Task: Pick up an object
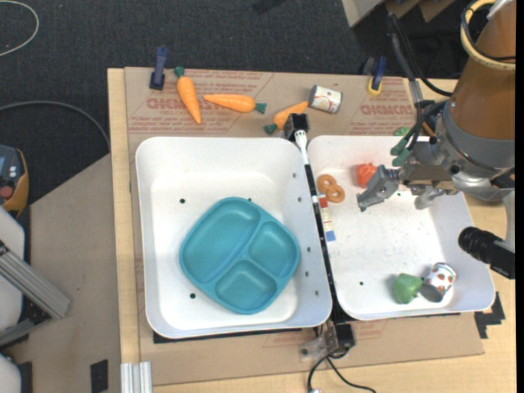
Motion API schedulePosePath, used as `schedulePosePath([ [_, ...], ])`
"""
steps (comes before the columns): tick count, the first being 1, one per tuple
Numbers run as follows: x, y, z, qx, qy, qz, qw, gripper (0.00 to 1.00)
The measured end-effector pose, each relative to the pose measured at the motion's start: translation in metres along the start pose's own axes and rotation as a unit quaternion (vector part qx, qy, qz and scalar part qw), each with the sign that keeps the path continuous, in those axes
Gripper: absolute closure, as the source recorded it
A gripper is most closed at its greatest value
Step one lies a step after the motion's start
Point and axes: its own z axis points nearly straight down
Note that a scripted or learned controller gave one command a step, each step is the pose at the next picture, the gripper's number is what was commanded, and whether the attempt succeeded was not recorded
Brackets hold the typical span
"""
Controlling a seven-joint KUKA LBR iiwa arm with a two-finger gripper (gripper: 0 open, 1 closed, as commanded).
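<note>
Camera view from above: my arm [483, 97] comes in from the right side, orange band high, grey wrist bent down over the right bin [458, 219]. My tool [399, 191] hangs above that bin's upper half, and its two fingers stand apart, one dark finger [375, 193] angled toward the divider between the bins, the other back toward the wrist. Nothing sits between them.

Taking the right bin as my landmark: inside it, just beside my tool on the divider side, lies a small red object [365, 173], and next to that, nearer the divider, an orange pretzel-shaped piece [331, 188]. Down in the bin's near corner rest a green object [405, 288] and a white patterned ball [441, 279], close together, well apart from my tool.

Beside the right bin sits the left bin [155, 219], carrying a teal divided plate [239, 255]. Beyond both bins, on the desk [131, 97], lie three toy carrots [189, 98] and a small white cup [325, 99] on its side.
</note>
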Motion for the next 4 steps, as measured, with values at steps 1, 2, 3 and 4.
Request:
schedulePosePath([
  [1, 0.021, 0.037, -0.012, -0.009, -0.001, 0.001, 1.0000, 0.00],
  [2, 0.071, 0.000, -0.028, -0.007, 0.000, -0.001, 1.0000, 0.00],
  [3, 0.068, 0.002, -0.037, -0.008, -0.001, 0.002, 1.0000, 1.00],
  [4, -0.003, -0.001, -0.198, -0.019, -0.002, 0.007, 0.9998, 1.00],
])
